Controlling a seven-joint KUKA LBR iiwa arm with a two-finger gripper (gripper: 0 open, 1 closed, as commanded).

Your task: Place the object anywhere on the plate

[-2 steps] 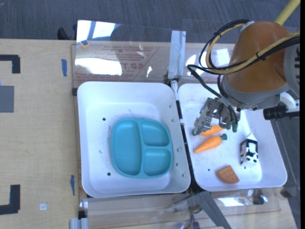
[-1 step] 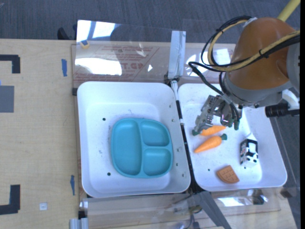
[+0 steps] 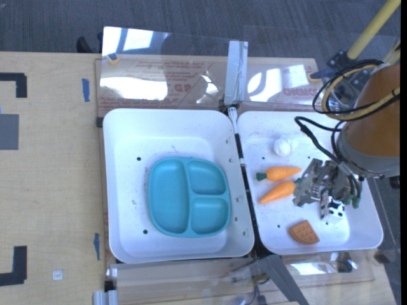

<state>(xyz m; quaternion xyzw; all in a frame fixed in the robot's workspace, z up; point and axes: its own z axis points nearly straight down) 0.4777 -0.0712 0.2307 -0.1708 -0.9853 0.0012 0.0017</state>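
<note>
target: I'm guessing the lower carrot (image 3: 278, 192) – it lies touching the claw's (image 3: 310, 192) left side, loose on the right bin (image 3: 365, 237) floor.
claw: down low in that bin; grip state – I cannot tell from here.
neighbours: second carrot (image 3: 280, 173) just up-left, cracker (image 3: 303, 232) below, white lump (image 3: 283, 146) further up.
plate (image 3: 189, 196): teal, well off to the claw's left, in the left bin (image 3: 121, 170).

Bright, even light fills the scene — the white bins (image 3: 121, 132) look nearly washed out. Strong glare lies on the clear panel (image 3: 165, 75) at the far side, with window-like reflections. Shadows are soft and short. The picture is slightly soft overall — the gripper (image 3: 321, 189) on the right is smeared and hard to read.
</note>
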